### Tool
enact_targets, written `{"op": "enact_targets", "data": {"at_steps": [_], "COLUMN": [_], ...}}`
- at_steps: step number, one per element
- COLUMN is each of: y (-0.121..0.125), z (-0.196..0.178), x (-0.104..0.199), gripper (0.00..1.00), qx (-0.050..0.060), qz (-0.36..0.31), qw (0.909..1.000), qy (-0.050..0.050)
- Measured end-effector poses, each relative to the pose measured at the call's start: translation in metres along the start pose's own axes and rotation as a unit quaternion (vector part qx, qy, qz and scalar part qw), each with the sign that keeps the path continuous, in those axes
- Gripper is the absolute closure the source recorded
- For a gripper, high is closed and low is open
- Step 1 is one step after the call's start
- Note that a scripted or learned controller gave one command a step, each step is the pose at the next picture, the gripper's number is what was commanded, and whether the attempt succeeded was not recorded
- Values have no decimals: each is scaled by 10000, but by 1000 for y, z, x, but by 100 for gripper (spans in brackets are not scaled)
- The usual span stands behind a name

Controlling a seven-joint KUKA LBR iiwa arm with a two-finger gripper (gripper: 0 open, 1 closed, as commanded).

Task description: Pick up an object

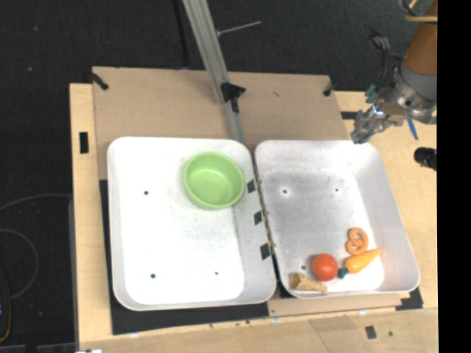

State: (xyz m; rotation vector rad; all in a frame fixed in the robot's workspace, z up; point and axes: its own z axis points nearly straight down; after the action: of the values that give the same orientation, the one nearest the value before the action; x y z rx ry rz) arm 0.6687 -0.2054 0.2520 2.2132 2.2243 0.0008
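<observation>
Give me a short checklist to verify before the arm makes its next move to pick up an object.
1. Objects within the bins: ok. Red round tomato, orange carrot, orange pretzel-shaped ring and tan wedge lie in the right white bin; green plastic bowl in the left white bin.
2. Gripper above a target: not ok, at the right bin's far corner.
3. Fingers free: cannot tell.
4. Targets separated: not ok, clustered.

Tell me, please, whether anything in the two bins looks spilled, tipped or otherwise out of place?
Nothing stands out. The green bowl sits upright in the left bin; the tomato, carrot and pretzel cluster in the right bin's near corner.
</observation>
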Motion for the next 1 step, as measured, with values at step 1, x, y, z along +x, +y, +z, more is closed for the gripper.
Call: {"op": "enact_targets", "data": {"at_steps": [1], "y": [1], "z": [-29], "x": [-1], "gripper": [100], "qx": [-10], "qz": [-17], "qw": [10000], "qy": [3]}}
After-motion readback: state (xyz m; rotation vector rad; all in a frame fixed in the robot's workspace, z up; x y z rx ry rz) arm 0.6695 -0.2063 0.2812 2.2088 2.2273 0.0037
